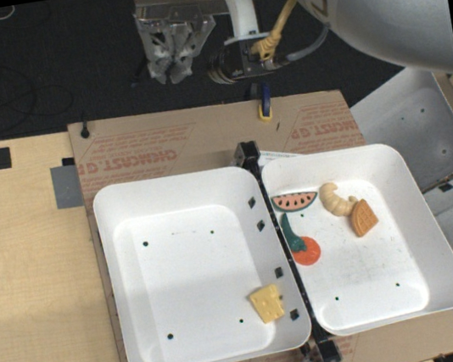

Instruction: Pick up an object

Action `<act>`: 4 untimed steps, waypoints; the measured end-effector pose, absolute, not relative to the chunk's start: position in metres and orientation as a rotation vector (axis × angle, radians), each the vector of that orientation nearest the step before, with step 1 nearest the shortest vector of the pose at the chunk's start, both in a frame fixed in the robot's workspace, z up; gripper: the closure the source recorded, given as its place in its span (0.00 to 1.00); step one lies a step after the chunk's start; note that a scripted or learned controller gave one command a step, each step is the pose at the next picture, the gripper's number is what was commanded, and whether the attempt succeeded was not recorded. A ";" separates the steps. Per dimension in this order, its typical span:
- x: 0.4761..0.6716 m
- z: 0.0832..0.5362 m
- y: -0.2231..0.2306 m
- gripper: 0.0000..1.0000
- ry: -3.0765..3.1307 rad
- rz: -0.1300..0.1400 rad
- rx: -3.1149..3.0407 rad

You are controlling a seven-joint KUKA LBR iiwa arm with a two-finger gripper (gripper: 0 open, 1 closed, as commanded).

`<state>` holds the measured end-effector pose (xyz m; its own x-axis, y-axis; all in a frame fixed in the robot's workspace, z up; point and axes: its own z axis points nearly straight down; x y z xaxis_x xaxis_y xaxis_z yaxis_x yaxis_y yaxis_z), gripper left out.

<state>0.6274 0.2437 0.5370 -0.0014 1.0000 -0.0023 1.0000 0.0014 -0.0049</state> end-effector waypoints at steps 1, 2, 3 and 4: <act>0.624 0.537 0.243 1.00 -2.221 0.009 -2.218; 0.627 0.537 0.244 1.00 -2.223 0.007 -2.219; 0.631 0.537 0.244 1.00 -2.223 0.006 -2.220; 0.634 0.537 0.244 1.00 -2.222 0.005 -2.221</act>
<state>0.6341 0.2443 0.5369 -0.0007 1.0000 -0.0022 1.0000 0.0007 -0.0025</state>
